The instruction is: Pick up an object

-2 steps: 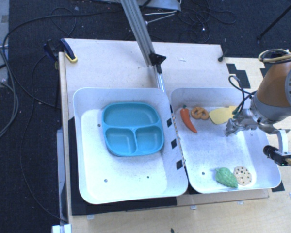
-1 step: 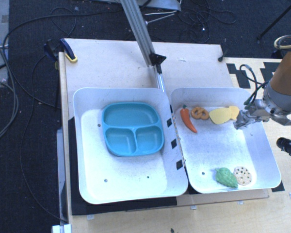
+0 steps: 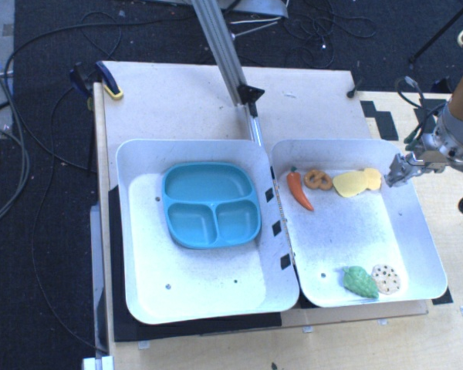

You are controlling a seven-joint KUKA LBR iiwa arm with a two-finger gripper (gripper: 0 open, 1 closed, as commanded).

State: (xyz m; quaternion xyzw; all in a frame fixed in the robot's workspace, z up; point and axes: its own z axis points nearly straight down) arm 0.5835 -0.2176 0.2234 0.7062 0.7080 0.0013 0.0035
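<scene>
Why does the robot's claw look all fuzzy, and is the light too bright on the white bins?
In the camera view, the claw at the right bin's far edge looks soft and smeared, so its shape is hard to read; the blue divided plate and the orange carrot toy look sharper; the light is even, with a bright, washed-out look on the left bin.

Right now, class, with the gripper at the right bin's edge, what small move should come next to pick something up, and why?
Probably a short move leftward and down toward the yellow toy. The gripper sits at the upper right rim of the right bin, just beside that toy, holding nothing visible. The carrot and pretzel lie farther left.
</scene>
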